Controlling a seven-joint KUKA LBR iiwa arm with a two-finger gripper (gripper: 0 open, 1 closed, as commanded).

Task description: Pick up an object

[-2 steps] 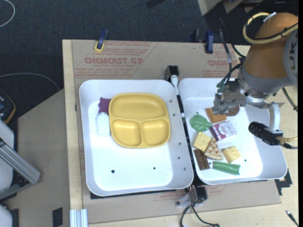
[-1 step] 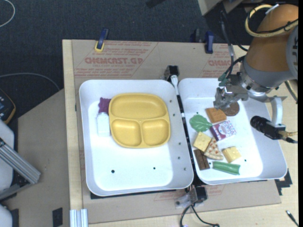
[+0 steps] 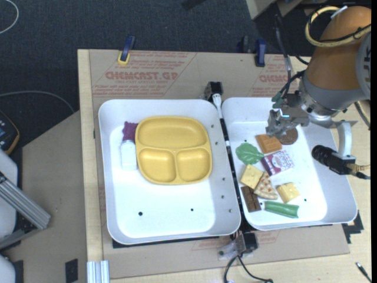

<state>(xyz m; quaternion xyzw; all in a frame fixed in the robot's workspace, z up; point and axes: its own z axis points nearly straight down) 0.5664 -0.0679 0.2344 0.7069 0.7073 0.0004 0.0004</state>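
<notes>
Food pieces lay bunched in the right bin (image 3: 330, 214): a brown cracker (image 3: 268, 143) at the top, a green leaf shape (image 3: 248, 153) at its 8 o'clock, a purple-and-white packet (image 3: 278, 161) just below the cracker, yellow cheese wedges (image 3: 253, 176) and (image 3: 288, 191), a dotted cracker triangle (image 3: 265, 188), a dark chocolate bar (image 3: 251, 198) and a green pod (image 3: 281, 209) lowest. The gripper (image 3: 280, 124) hung at the pile's 12 o'clock, just above the brown cracker, beside a round brown piece (image 3: 288, 137); whether its fingers were wide or narrow could not be told, and nothing showed between them. The grey arm with its orange band (image 3: 340, 34) came in from 2 o'clock.

The left bin (image 3: 177, 223) held a yellow divided plate (image 3: 174, 148), with a white bottle (image 3: 128, 155) and a purple thing (image 3: 129, 130) touching the plate's 9 o'clock side. Both bins sat side by side on a brown board (image 3: 147, 72) printed with red lettering, clamped at its far edge. Dark carpet (image 3: 59, 16) lay around it, and a white cable (image 3: 35, 96) crossed the carpet at 9 o'clock.
</notes>
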